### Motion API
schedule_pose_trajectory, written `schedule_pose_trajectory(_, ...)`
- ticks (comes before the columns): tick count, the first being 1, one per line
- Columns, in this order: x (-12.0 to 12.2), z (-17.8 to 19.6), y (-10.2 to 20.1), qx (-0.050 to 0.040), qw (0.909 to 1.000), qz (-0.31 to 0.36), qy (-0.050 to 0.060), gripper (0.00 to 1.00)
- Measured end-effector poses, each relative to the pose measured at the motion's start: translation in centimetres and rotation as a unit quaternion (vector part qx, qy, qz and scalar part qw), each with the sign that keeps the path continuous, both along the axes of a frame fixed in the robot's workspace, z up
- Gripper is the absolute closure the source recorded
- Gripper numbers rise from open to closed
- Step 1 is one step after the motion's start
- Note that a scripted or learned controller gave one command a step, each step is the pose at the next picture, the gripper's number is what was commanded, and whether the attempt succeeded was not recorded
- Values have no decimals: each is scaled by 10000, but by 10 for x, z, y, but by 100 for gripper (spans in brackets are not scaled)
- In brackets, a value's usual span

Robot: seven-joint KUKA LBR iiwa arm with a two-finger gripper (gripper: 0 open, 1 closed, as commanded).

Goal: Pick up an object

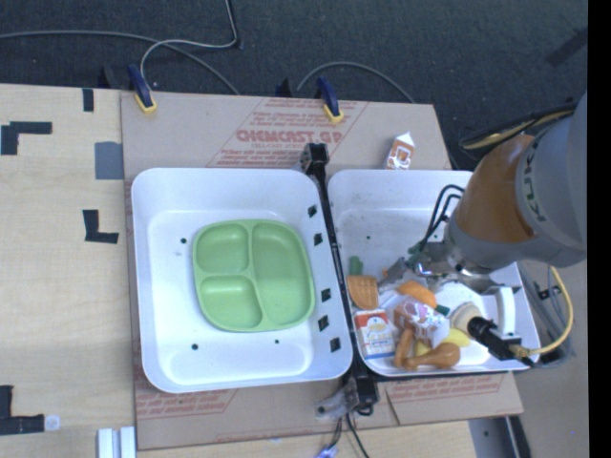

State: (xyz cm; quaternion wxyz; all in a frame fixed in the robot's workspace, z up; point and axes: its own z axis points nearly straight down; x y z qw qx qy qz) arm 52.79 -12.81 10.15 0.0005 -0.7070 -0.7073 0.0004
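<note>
In the right bin, a pile of small toy food items lies at the near side: an orange-brown piece, a red and white packet, a brown drumstick shape, an orange piece and a white and yellow item. My gripper hangs low over the pile's far edge, just above the orange piece. The arm's wrist covers the bin's right part. I see nothing plainly held.
The left bin holds a green divided plate. A small carton lies on the cardboard behind the right bin. Two clamps grip the cardboard's far edge. A small green piece lies by the divider.
</note>
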Motion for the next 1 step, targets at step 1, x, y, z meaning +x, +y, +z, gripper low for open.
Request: schedule_pose_trajectory(1,0,9,1,6,10000,5,2,100)
